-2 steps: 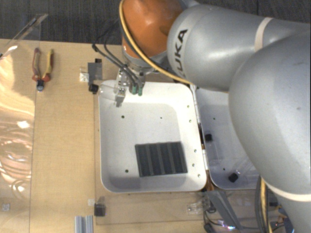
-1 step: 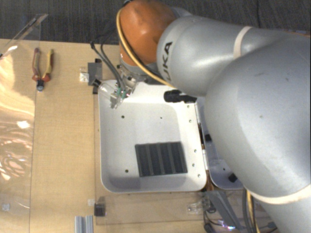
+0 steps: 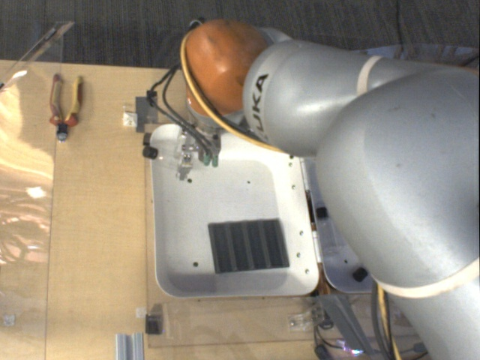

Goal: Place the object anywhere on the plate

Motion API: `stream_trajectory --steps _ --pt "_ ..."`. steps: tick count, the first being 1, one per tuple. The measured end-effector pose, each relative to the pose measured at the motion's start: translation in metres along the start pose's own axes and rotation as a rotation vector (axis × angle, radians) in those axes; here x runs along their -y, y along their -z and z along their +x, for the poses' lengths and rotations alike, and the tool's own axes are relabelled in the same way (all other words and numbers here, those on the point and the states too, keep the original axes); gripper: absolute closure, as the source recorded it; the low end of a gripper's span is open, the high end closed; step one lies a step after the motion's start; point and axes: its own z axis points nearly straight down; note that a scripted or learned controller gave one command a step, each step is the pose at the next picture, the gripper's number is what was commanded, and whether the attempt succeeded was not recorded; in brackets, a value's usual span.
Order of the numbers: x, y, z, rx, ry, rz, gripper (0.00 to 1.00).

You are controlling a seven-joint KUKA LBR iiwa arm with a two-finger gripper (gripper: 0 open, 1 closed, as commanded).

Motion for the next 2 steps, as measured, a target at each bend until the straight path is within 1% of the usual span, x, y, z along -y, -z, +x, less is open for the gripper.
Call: stream_trajectory --steps 1,2 --pt "0.032 -0.026 0.090 -0.006 0.338 -0.007 1.00" --pt "-0.010 0.055 0.051 -0.011 0.695 -0.014 1.00"
